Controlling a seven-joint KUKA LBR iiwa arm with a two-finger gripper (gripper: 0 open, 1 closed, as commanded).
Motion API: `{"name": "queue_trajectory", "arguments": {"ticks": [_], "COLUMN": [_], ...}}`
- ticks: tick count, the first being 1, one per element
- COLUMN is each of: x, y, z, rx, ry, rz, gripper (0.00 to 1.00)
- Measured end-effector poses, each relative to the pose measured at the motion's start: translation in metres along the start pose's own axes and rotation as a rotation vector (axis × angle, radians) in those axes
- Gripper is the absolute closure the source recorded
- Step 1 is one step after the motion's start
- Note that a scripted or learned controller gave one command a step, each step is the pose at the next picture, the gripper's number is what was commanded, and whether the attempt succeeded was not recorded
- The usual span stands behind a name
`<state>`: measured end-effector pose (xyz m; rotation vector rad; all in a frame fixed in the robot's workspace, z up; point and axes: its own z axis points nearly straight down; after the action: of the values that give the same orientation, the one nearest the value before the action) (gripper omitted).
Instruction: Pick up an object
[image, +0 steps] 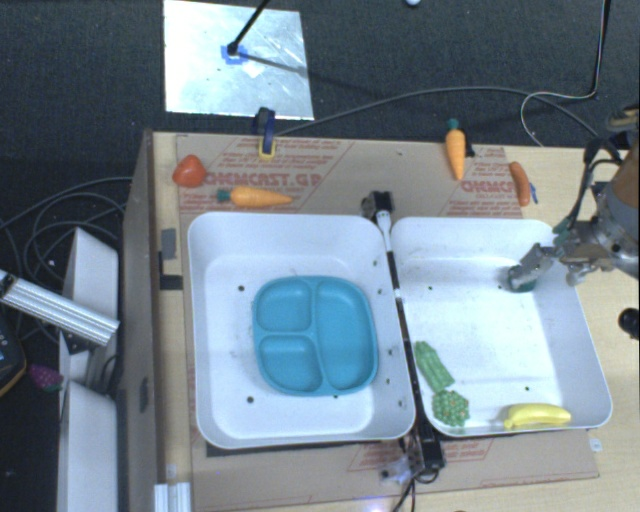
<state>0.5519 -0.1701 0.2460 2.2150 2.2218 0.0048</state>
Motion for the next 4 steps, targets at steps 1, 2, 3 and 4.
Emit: {"name": "queue_trajectory", "arguments": {"ticks": [1, 2, 3, 4], "x": [0.0000, 0.0000, 0.0000, 0.0000], "y": [0.0000, 0.0000, 0.0000, 0.0000], "z": [0.0000, 0.0000, 0.0000, 0.0000], "rx": [0.000, 0.000, 0.000, 0.000], "ry": [0.000, 0.000, 0.000, 0.000], "rz": [0.000, 0.000, 0.000, 0.000], "gripper": [0.00, 0.00, 0.00, 0.00]}}
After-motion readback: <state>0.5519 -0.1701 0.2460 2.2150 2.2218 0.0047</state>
